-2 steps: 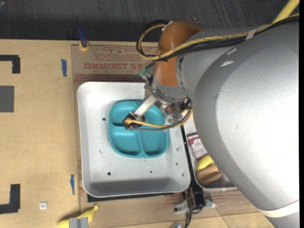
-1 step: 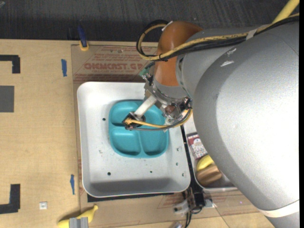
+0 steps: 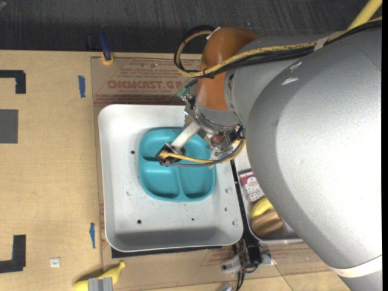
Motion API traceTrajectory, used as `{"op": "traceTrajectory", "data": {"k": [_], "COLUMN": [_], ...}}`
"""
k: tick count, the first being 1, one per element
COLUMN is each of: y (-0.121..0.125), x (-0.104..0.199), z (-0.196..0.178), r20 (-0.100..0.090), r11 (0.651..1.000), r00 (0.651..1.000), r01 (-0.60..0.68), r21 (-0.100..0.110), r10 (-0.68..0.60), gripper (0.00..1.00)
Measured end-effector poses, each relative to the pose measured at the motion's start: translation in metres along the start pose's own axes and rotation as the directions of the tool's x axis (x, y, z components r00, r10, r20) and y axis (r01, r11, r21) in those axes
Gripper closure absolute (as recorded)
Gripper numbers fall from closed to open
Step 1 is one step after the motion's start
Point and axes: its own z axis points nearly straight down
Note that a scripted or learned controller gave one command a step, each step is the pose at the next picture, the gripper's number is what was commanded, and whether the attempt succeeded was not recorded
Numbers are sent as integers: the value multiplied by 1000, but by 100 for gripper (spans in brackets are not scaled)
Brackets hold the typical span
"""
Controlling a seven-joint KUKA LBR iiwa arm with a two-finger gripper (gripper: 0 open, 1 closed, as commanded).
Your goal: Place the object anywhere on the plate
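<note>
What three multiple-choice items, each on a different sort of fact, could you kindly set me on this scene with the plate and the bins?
1. Where does the turquoise divided plastic plate lie?
A: on the bare cardboard bench. B: in the shallow white bin at the view's left. C: in the right-hand bin.
2. What colour is the band above the wrist of the grey arm?
A: green. B: purple. C: orange.
3. How does the plate lie?
A: flat, face up. B: upside down. C: standing on edge.

Key: 1 B, white walls surround the plate. 2 C, the band shows orange against the grey. 3 A, its compartments face the camera.
</note>
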Motion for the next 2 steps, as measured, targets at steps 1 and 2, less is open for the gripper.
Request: {"op": "traceTrajectory", "data": {"k": [1,2], "y": [0,0], "x": [0,0], "z": [0,0], "r20": [0,0], "r11": [1000,1000], "r00": [1000,1000], "r01": [0,0], "r21": [0,0], "r10": [0,0], "gripper": [0,0]}}
